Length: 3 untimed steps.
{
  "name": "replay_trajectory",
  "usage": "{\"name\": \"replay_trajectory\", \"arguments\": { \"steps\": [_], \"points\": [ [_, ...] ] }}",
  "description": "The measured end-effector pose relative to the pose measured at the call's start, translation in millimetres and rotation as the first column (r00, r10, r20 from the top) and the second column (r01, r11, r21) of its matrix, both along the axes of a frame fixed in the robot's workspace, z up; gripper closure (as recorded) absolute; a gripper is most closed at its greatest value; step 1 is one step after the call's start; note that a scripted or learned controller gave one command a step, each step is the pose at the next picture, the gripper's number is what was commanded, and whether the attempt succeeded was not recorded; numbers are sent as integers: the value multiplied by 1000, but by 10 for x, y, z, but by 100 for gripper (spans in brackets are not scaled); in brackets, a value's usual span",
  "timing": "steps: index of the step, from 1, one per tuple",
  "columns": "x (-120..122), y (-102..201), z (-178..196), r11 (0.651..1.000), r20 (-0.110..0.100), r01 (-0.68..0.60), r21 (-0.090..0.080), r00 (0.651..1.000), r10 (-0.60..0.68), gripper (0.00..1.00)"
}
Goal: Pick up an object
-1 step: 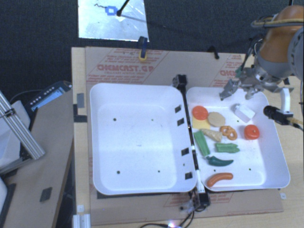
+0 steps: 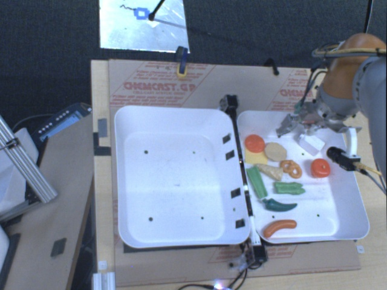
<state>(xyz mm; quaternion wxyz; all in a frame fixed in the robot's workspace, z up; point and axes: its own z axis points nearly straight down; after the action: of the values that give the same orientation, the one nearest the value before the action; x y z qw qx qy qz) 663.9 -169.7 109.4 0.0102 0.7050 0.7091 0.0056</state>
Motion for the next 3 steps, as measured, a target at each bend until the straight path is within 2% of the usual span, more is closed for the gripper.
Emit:
{"name": "replay_trajectory", "arguments": {
  "steps": [1, 2, 3],
  "points": [
    [-850, 547, -235, 1000, -19, 3, 6, 1000, -3, 0],
    [-803, 511, -105, 1000, -12, 4, 2, 1000, -4, 100],
    [-1664, 782, -260, 1000, -29, 6, 9, 1000, -5, 100]
  ]
}}
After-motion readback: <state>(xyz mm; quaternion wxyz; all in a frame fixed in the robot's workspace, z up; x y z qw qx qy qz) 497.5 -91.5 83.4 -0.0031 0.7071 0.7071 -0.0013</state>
